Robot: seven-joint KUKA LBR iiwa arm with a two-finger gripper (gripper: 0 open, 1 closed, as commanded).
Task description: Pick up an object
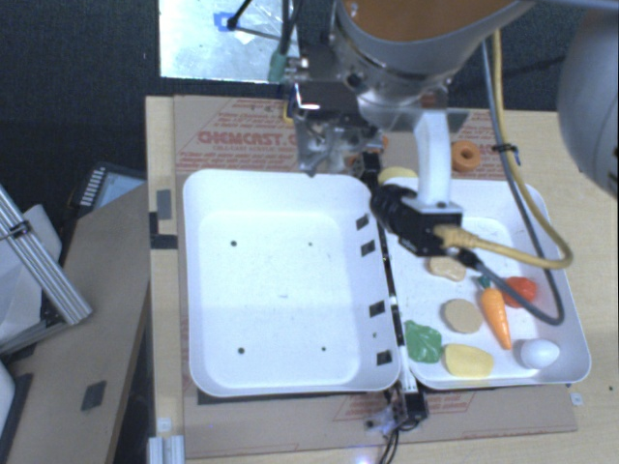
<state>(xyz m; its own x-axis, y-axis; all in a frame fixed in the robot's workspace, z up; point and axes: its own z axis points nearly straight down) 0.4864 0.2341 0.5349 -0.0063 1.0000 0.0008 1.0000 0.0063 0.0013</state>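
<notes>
Your carrot [496,315] lies in the right bin [571,341], long axis running up-left to down-right, orange tip toward the near edge. Count there: one carrot, one red piece [523,287], one green piece [421,341], one yellow [468,360], one white egg [539,353], two tan pieces, possibly bread. Gripper [324,153] sits above the left bin [280,278]; can't tell its state.

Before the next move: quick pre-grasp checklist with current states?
1. Targets present: ok. Carrot, green piece, yellow piece and white egg lie in the right bin.
2. Claw over a target: not ok, it sits at the far edge near the left bin.
3. Finger state: cannot tell.
4. Holding anything: cannot tell.
5. Yellow cable off the items: not ok, it drapes across the right bin.
</notes>
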